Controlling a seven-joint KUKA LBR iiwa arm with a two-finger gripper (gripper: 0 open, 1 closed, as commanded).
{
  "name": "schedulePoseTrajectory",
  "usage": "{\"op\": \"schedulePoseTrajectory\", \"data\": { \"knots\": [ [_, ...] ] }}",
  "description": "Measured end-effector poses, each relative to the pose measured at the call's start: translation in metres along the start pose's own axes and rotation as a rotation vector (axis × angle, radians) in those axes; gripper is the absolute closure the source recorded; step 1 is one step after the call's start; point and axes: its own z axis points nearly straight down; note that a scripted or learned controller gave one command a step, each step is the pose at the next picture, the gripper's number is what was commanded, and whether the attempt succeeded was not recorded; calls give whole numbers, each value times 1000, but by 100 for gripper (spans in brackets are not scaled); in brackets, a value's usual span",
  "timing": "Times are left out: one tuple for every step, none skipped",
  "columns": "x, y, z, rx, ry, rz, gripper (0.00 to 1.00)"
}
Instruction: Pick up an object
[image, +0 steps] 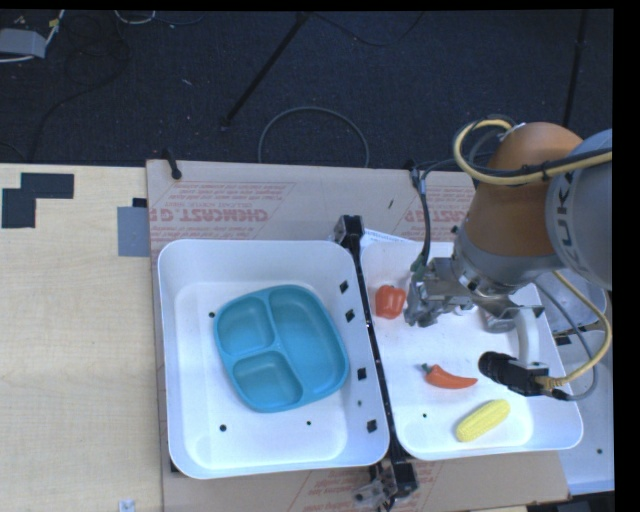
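In the right bin (560, 432) lie three toy foods: a red pepper-like piece (389, 301) near the left wall, a slim orange-red chili (450, 378) in the middle, and a yellow corn cob (483, 420) towards the front. My gripper (424, 306) hangs low over the bin's back half, just right of the red piece and above the chili. Nothing shows between it and the bin floor.
The left bin (190, 440) holds a blue divided plate (281, 346). A black divider (364, 340) runs between the two bins. The arm's grey and orange body (520, 220) covers the right bin's back right corner. Cardboard lies under both bins.
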Motion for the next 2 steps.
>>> {"op": "schedulePoseTrajectory", "data": {
  "knots": [
    [46,-1,10,3,-1,1,100],
    [109,-3,6,2,0,-1,100]
  ]
}}
